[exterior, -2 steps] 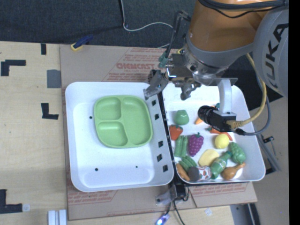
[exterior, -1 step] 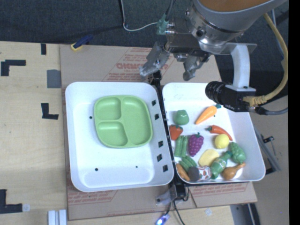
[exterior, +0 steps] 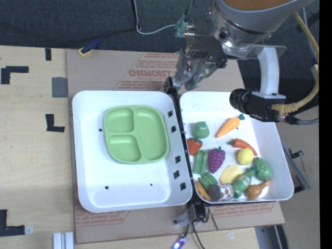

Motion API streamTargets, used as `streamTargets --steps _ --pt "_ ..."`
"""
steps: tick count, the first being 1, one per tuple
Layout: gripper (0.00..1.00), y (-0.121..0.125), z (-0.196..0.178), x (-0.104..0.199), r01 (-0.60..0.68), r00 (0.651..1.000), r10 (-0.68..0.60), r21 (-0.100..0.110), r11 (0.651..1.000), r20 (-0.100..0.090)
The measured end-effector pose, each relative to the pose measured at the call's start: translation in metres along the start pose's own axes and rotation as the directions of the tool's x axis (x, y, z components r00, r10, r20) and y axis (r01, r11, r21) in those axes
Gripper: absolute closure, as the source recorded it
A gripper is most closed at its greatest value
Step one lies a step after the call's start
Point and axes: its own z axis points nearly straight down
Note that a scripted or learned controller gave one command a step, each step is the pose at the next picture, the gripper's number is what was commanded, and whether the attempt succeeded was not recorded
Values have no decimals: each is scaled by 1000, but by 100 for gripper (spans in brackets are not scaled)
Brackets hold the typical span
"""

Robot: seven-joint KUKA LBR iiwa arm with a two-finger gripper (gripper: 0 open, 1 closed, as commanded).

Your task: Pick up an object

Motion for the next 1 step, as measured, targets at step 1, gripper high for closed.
streamTargets --steps 1 --pt "100 -2 144 -27 -8 1000 8 15 1000 4"
